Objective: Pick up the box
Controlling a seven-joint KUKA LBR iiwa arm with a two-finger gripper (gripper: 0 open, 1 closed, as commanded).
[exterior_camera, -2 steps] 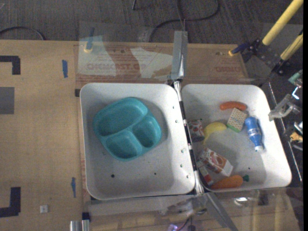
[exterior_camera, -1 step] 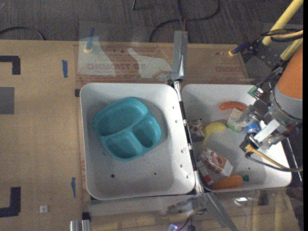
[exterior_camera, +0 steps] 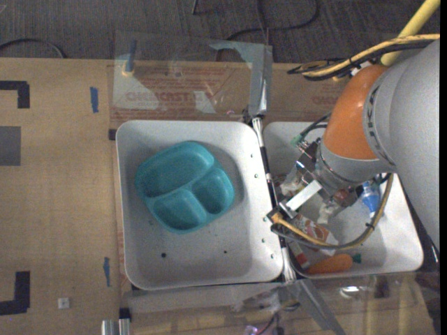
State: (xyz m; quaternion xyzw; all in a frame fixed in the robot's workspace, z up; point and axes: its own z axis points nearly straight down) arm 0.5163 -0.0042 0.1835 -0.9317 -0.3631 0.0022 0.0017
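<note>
Below, two white bins (exterior_camera: 140, 257) sit on a tan bench (exterior_camera: 56, 201); gripper (exterior_camera: 307, 199) state unclear.

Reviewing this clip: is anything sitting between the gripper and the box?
Nothing visible does. The gripper is low in the right bin, right next to what looks like the box. An orange item and a blue bottle lie off to the sides. The wrist hides any contact.

arm (exterior_camera: 412, 110): grey, rounded | wrist band (exterior_camera: 353, 121): orange | cables (exterior_camera: 349, 67): yellow and black
</note>
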